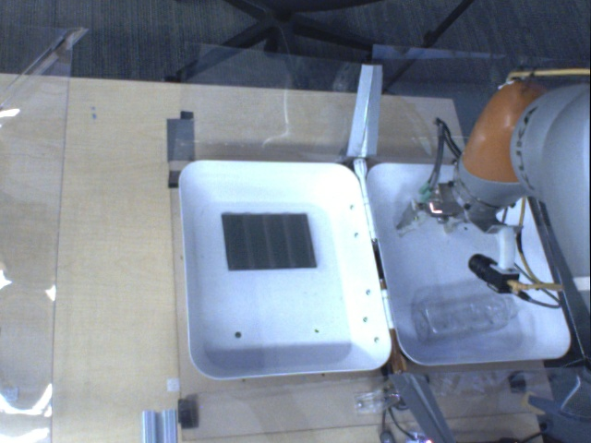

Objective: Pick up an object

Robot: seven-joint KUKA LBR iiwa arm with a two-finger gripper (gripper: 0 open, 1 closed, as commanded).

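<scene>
A dark grey ribbed rectangular pad (pixel 270 241) lies flat in the middle of the left bin (pixel 203 321). A clear plastic bottle (pixel 462 314) lies on its side near the front of the right bin (pixel 406 340). My gripper (pixel 417 213) hangs low over the back left part of the right bin, apart from the bottle and behind it. The grey arm with its orange band (pixel 494 141) covers the bin's back right corner. I see nothing held in the gripper.
A metal divider post (pixel 363 123) rises between the bins at the back. A black connector with cables (pixel 491 273) hangs from the arm just above the bottle. Wooden bench top (pixel 92 247) stretches to the left. An office chair base (pixel 277 17) stands behind the bench.
</scene>
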